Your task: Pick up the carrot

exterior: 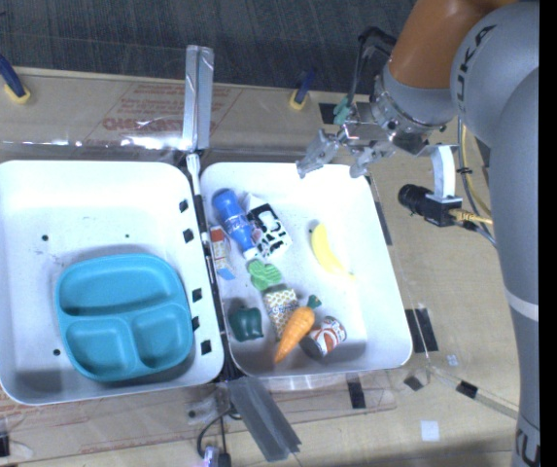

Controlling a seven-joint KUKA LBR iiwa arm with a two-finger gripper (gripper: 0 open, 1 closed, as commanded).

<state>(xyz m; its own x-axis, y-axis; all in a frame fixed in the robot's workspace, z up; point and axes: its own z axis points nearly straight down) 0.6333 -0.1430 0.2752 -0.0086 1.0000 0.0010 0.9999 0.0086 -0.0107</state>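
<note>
**Carrot Waits Near the Front Wall**

My fingers (334,159) hang over the back rim of the right bin (387,290), spread apart, with nothing between them.

The carrot (295,332) lies far from my fingers, close to the front wall of that same bin. It is tilted, with its green top pointing up and back. A small round can (326,337) sits just beside the carrot on its right. A dark green pepper (245,323) is near the carrot on its left. A patterned packet (280,305) touches the carrot's top end.

The banana (328,249) lies alone, further back than the carrot, with bare white floor around it. A blue bottle (232,218) rests near the bin's left wall.
</note>
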